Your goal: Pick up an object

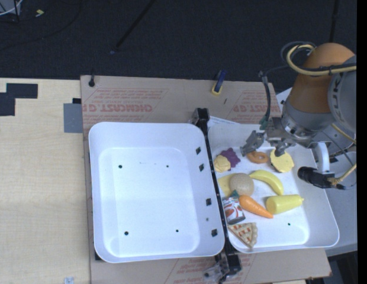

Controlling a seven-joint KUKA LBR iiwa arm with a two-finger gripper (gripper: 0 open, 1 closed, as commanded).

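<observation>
A flat pizza-slice toy (245, 234) lies at the near rim of the right bin (314, 236), beside a small printed packet (232, 209). Just beyond sit a glossy orange carrot (254, 206), a smooth yellow squash-like piece (283, 203), a curved banana (268, 180) and a dull beige, potato-like lump (241, 184), all seemingly moulded plastic, heaped loosely as pick targets. Further back lie a pale yellow piece (222, 163), a knobbly purple grape cluster (231, 157), an orange ring (257, 156) and a flat yellow piece (282, 161). The left bin (100, 218) is smooth white plastic. The gripper (265, 142) hangs over the ring at the pile's far side, likely lining up a grasp; its fingers look spread, nothing between them.
</observation>
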